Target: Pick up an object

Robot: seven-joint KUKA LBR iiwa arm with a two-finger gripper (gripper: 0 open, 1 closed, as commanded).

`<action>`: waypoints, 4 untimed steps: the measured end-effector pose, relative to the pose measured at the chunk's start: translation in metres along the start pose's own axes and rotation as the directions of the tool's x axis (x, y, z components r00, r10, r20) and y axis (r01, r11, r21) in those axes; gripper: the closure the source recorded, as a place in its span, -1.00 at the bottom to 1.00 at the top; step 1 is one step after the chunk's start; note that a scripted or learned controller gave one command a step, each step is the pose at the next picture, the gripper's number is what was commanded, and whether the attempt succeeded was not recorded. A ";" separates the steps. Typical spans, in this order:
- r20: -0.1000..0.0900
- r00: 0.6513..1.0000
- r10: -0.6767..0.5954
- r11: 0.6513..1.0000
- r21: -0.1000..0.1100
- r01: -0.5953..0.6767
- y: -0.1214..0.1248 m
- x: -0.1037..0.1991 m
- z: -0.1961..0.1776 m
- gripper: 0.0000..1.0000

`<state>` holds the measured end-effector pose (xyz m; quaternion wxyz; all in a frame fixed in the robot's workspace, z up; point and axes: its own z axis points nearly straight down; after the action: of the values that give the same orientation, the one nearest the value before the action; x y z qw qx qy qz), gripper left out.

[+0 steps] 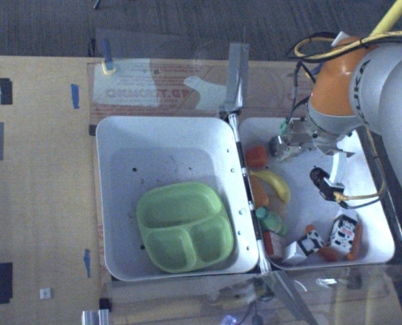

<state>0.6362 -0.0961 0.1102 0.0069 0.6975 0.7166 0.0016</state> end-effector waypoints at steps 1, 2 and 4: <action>0.005 1.000 0.003 1.000 -0.002 -0.003 0.000 -0.003 -0.002 -1.00; -0.006 0.989 0.148 0.989 0.011 -0.148 0.016 -0.022 0.023 -1.00; -0.004 0.966 0.257 0.966 0.013 -0.257 0.013 0.028 -0.120 1.00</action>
<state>0.6474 -0.0666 0.2296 0.0005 0.7845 0.6201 0.0000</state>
